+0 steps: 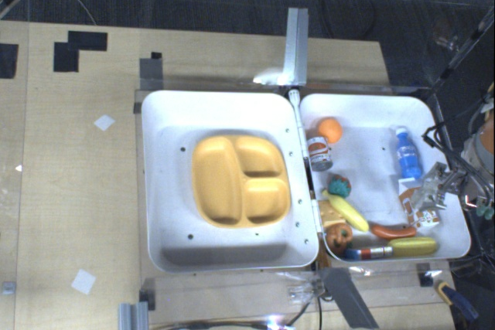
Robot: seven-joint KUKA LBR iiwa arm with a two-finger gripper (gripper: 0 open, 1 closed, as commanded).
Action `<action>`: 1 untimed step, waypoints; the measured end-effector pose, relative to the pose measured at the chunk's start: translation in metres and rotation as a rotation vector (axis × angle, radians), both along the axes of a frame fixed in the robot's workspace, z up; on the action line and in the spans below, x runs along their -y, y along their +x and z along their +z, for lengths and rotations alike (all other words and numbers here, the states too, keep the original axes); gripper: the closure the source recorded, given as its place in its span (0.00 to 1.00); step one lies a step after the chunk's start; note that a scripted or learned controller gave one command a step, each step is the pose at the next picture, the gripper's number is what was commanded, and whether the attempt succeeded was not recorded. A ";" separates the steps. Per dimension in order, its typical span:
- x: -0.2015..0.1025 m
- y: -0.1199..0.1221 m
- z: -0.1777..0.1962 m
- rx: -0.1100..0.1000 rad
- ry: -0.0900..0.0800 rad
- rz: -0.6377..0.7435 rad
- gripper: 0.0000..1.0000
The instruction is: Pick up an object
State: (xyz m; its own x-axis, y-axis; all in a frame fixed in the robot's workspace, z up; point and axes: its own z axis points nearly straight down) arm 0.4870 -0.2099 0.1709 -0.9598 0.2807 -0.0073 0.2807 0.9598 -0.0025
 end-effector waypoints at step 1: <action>-0.030 0.059 0.011 0.004 0.006 -0.315 1.00</action>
